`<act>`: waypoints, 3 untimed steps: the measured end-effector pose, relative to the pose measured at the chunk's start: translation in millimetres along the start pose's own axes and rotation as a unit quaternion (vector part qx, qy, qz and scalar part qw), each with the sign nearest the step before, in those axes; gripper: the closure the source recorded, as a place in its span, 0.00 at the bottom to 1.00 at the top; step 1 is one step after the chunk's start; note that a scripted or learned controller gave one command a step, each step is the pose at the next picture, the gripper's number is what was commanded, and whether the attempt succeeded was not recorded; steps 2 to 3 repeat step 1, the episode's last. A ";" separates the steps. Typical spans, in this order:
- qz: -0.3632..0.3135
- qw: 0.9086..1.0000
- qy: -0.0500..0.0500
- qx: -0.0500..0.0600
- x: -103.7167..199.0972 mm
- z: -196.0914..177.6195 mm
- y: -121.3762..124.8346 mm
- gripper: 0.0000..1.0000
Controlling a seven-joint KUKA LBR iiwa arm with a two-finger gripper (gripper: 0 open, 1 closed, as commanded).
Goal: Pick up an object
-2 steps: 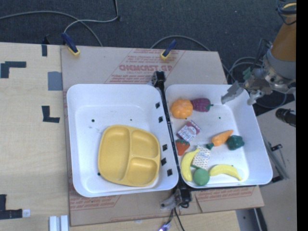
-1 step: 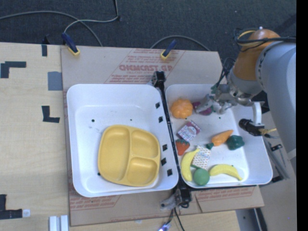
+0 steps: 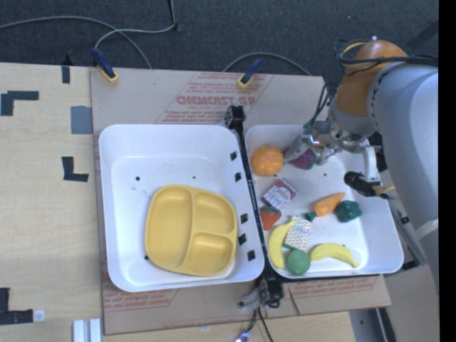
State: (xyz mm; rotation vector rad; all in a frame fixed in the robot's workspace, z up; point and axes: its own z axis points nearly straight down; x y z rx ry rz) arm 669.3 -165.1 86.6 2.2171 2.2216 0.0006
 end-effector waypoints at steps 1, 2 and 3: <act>-0.001 1.000 0.000 0.004 -0.3 -8.6 -1.6 1.00; -0.001 1.000 0.000 0.004 -0.3 -8.6 -1.6 1.00; -0.001 1.000 0.000 0.004 -0.3 -8.6 -1.6 1.00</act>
